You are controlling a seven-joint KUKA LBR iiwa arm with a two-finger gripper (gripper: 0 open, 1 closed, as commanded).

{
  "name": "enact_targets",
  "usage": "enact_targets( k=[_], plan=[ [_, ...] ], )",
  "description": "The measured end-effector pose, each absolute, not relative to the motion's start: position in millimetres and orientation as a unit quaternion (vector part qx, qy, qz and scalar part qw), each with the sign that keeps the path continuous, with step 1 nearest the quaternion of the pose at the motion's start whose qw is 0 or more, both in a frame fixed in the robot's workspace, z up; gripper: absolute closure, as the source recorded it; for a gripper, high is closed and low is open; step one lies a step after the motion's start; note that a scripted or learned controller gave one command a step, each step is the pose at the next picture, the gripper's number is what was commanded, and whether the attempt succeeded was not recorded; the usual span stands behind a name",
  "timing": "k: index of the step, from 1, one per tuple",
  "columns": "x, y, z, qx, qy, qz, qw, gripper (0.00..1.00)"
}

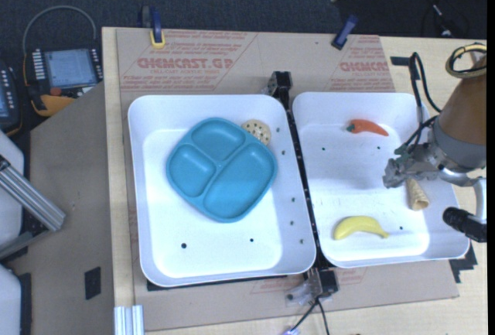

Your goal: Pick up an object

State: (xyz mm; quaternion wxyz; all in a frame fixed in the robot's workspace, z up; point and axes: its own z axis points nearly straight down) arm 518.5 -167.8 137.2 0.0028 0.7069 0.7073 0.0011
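Observation:
The right bin (340, 105) holds an orange carrot-like piece (366, 127) near its far side, a yellow banana (360, 228) near its front, and a small beige cone-shaped piece (418, 193) at its right. My gripper (400, 171) hangs low over the right part of this bin, just up and left of the beige piece and seemingly touching its top end. The arm's orange band (466, 113) rises above it at the right edge. Nothing is visibly held.
The left bin (147, 194) carries a blue divided plate (222, 169) with a round cookie (256, 130) tucked at its far right edge. A black clamp (280, 83) sits between the bins at the back. A black cable (420, 94) runs by the right bin.

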Motion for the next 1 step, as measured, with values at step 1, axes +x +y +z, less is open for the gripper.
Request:
enact_targets(
  k=[1],
  plan=[
    [519.3,-167.3,201.0,0.707,0.708,0.0017,0.004,1.00]
  ],
)
